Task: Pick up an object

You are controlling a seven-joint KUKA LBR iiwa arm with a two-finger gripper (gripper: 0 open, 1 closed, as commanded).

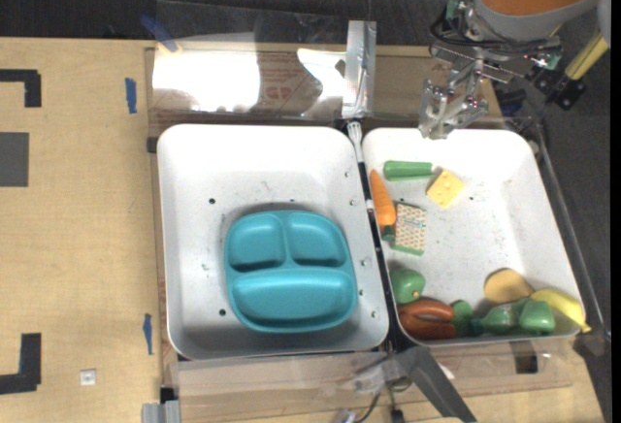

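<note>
A divided plate (289,270) lies in the left bin (184,159), food items in the right bin (509,164).

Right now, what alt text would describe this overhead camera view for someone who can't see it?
A robot gripper hangs above the far edge of the right bin, which holds toy food; the left bin holds a teal divided plate.

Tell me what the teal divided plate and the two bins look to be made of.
Teal plate: likely moulded plastic, smooth with a soft sheen and rounded compartment edges.
Left bin and right bin: apparently thin white plastic or enamelled sheet, matte, scuffed with dark specks; the view leaves this open.
</note>
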